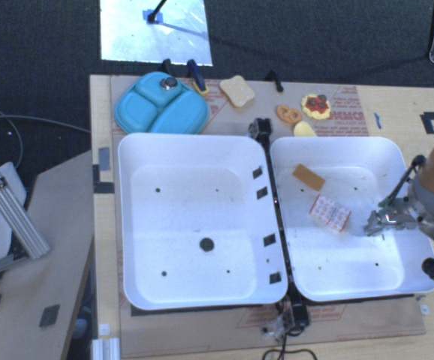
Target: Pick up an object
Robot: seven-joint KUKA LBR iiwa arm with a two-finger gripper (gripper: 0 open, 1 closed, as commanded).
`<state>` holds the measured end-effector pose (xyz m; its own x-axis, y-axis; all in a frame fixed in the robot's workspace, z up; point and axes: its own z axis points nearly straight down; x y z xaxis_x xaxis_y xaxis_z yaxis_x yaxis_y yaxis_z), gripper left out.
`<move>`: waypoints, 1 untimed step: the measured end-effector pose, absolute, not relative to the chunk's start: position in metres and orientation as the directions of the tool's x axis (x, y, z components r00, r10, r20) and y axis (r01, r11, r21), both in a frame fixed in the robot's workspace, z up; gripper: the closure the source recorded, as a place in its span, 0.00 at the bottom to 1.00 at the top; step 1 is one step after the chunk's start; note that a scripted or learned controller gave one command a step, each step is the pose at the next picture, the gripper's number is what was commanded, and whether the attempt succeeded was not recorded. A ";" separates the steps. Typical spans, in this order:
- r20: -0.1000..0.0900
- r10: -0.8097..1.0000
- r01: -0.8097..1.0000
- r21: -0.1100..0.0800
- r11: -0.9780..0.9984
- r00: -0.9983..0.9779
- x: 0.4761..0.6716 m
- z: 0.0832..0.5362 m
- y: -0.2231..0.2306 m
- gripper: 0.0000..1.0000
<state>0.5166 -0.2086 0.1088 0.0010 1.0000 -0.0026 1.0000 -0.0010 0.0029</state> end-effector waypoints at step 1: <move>0.000 1.000 1.000 0.009 0.011 -0.011 0.570 0.154 -0.143 1.00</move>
